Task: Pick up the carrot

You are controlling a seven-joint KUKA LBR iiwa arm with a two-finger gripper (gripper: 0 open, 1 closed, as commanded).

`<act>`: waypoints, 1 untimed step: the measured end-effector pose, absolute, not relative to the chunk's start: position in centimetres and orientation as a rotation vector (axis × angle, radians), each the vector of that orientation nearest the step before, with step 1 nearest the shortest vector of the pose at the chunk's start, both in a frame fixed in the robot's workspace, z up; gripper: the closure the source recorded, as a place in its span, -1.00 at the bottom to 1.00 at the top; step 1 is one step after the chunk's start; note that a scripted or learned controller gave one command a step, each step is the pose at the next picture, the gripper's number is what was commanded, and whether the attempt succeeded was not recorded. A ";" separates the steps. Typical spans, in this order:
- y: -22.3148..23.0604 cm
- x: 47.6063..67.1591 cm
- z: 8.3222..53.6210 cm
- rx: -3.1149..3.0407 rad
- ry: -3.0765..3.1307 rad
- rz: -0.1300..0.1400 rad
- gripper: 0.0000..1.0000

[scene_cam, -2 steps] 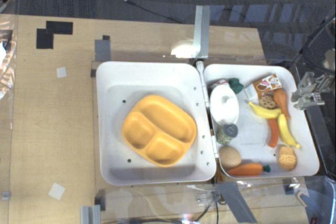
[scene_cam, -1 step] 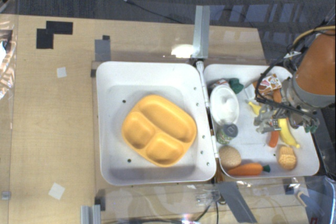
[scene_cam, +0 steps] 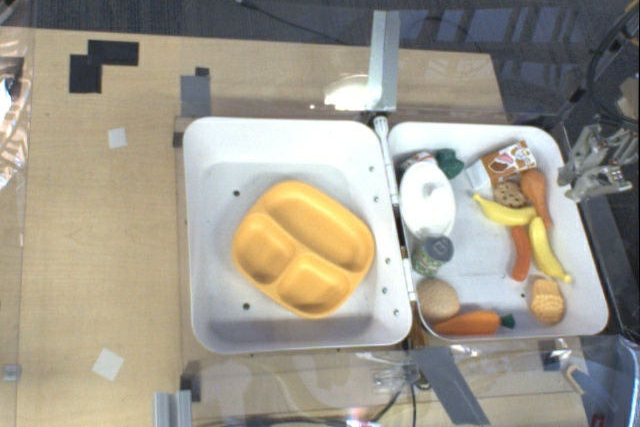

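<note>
The end effector [scene_cam: 597,170] hovers at the view's right edge.

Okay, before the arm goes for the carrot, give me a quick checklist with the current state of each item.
1. Orange carrot with green stem end in sight, along the near wall of the right white bin: ok.
2. Nothing lying on top of it: ok.
3. Room around it: not ok, a round tan bread roll sits right against its left end.
4. Grey two-finger gripper above the carrot: not ok, it is at the bin's right rim.
5. Finger opening: cannot tell.
</note>
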State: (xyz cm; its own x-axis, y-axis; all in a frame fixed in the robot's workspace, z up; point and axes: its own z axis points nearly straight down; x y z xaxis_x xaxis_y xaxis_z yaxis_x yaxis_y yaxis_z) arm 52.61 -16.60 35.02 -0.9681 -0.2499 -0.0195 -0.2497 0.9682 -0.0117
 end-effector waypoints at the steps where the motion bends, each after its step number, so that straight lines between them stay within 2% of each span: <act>1: -10.3 51.4 21.6 -0.455 3.107 0.005 1.00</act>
